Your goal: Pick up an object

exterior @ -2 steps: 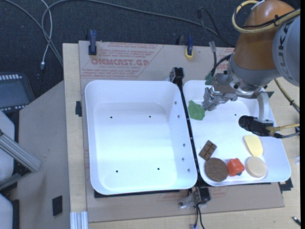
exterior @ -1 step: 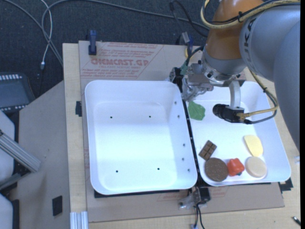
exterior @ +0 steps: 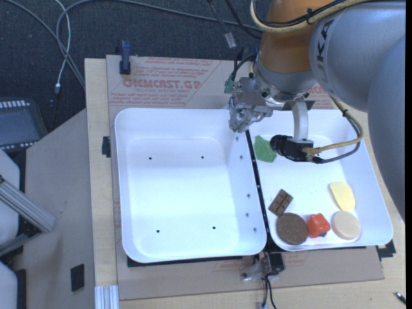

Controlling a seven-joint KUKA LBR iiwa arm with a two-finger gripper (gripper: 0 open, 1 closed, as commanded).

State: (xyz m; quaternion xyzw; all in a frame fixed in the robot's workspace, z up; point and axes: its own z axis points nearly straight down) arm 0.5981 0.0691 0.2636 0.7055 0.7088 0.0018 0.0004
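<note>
Your claw (exterior: 246, 116) is hanging over the far end of the seam where the two bins are meeting, low against their back rims, and from this slanted view you cannot tell whether it is released or clenched. The grey arm (exterior: 360, 37) is reaching in from the right, its orange band sitting just above the wrist. Just beside the claw, slightly nearer to you in the right bin (exterior: 380, 227), a green piece (exterior: 263, 149) is lying close against the dividing wall. Further toward the near edge of that bin you are seeing the remaining candidates: a brown ridged block (exterior: 280, 202) lying tilted, a dark brown disc (exterior: 292, 228) just beyond it, a small red thing (exterior: 318, 224) touching the disc, a cream disc (exterior: 346, 225) just beside the red thing, and a yellow oblong (exterior: 342, 196) lying just behind the cream disc. The left bin (exterior: 180, 185) is sitting alongside, and both are resting on the desk (exterior: 96, 172).
</note>
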